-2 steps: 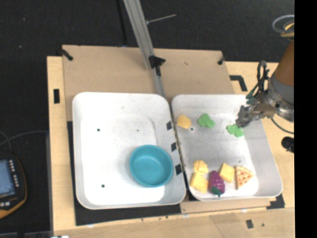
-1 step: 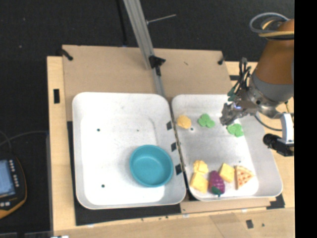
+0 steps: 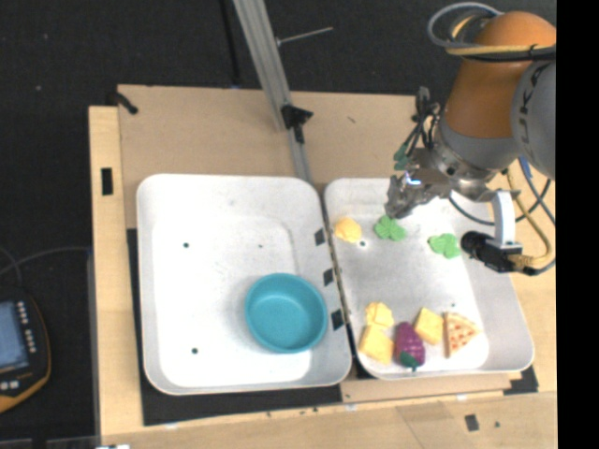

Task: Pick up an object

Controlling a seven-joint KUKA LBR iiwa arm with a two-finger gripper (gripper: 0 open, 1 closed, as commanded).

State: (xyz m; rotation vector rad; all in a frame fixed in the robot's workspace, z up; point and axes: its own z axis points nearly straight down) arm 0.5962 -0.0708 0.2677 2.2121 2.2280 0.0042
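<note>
Well, parked with the gripper (image 3: pixel 404 199) low over the upper part of the right bin (image 3: pixel 412 279), directly above the green toy (image 3: pixel 391 229) and possibly just touching it. Can't tell from this angle whether spread or pinched shut, way too dark and tiny up there, so not calling it a grab. Looks like the intended target anyway, judging by the lineup. Plenty of ways to botch it from here though. Coming down a touch off-centre and nudging the green toy sideways instead of straddling it, for one. Probably light plastic, so likely to skate across that slick white floor at the slightest poke. Also sitting fairly near the yellow piece (image 3: pixel 348 229) to its left, right by the wall shared with the left bin (image 3: pixel 150 195), so could easily get shoved into either. Low, lumpy shape too, so easy to close on thin air, or to pinch just an edge and drop it on the lift. Second green bit (image 3: pixel 444 245) off to the right, close enough to get bumped on a sloppy approach. No worries about the cluster along the lower edge of the right bin: yellow chunks (image 3: pixel 378 330), purple grapes (image 3: pixel 409 344), pizza slice (image 3: pixel 459 332), all well apart. Same for the blue bowl (image 3: pixel 284 311) at lower middle of the frame.
</note>
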